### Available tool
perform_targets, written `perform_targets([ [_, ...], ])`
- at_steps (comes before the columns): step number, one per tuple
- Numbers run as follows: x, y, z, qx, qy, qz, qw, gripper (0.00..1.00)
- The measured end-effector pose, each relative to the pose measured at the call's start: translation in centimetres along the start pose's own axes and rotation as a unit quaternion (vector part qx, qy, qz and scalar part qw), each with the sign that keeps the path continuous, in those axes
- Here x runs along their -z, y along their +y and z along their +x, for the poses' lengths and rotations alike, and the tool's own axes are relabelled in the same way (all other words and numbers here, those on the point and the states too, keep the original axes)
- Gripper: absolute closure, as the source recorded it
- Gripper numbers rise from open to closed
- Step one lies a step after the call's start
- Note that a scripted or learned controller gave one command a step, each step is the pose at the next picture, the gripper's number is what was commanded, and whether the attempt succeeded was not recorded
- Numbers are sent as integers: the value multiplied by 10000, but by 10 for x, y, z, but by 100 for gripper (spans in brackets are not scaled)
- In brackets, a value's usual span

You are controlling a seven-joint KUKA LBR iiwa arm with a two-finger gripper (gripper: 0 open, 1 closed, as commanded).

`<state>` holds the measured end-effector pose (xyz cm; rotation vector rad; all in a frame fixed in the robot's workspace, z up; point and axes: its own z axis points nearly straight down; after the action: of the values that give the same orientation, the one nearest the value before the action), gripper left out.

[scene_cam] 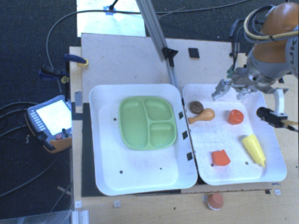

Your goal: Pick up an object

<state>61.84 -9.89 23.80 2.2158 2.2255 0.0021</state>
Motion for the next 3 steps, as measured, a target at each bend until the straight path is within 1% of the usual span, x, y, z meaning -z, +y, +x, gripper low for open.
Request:
perform_targets([
  [1, -47, 5, -8, -17, -5, 10, 10000, 0],
  [2, -97, 0, 1, -20, 0, 14, 10000, 0],
  [3, -142, 4, 2, -27, 15, -41, 10000, 0],
])
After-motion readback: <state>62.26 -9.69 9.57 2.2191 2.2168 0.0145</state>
